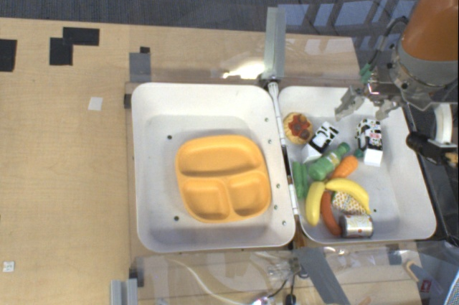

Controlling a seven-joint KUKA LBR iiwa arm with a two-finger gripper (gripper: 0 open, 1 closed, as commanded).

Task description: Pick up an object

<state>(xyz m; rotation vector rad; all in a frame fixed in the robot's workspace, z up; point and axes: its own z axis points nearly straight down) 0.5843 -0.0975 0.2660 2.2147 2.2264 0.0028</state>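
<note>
Wood bench, right bin (423, 214): banana (315, 202) long axis near upright; pincer (366, 105) spread open, holding nothing.

Even, bright overhead light, no hard shadows. Glare hotspot on the bench (244, 71) just above the left bin (154, 174); both white bins run near blown-out, and the right bin (412, 181) loses rim detail. My orange band (434, 6) is soft and out of focus, close to the lens. Low resolution overall; small items look mushy.
</note>
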